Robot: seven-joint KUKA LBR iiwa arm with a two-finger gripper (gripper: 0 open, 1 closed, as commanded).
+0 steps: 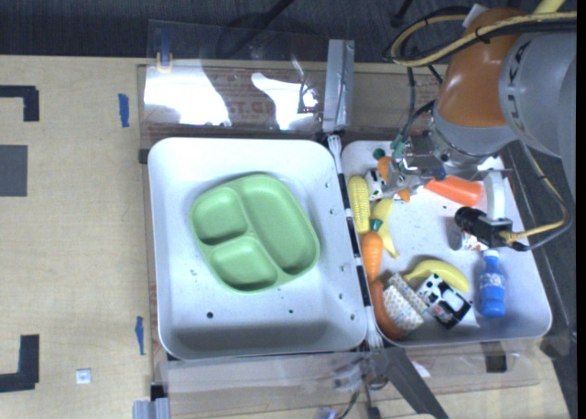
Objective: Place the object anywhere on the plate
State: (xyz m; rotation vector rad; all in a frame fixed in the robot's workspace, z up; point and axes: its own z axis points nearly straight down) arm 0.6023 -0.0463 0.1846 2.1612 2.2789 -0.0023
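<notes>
Left bin (174,166): holds the green plate (255,231), which has three compartments and lies near the bin's middle, slightly toward the far edge. None of the compartments has anything in it.

Divider: the two bins meet along their inner edges. A corn cob (358,203) and a carrot (372,256) lie in the right bin (526,294) close against that inner edge.

Right bin, near edge: a banana (438,272), a black-and-white patterned item (443,300) and a blue bottle (493,285) are crowded toward the near corners. An orange-red item (453,190) lies nearer the far edge.

Arm: it enters from the right, and the gripper (403,170) is low over the far-left part of the right bin, just above the top of the corn cob.

Jaws: I cannot tell how far apart they are, because the wrist and cables cover the fingertips. I cannot tell either whether they touch anything or hold anything.

Step in hand: this looks like the picking stage. The object to be moved appears to lie in the right bin, among the clutter under the gripper.

Next move: a firm hold on one item, a lift clear of the inner edges, and then travel left to any of the plate's compartments.
</notes>
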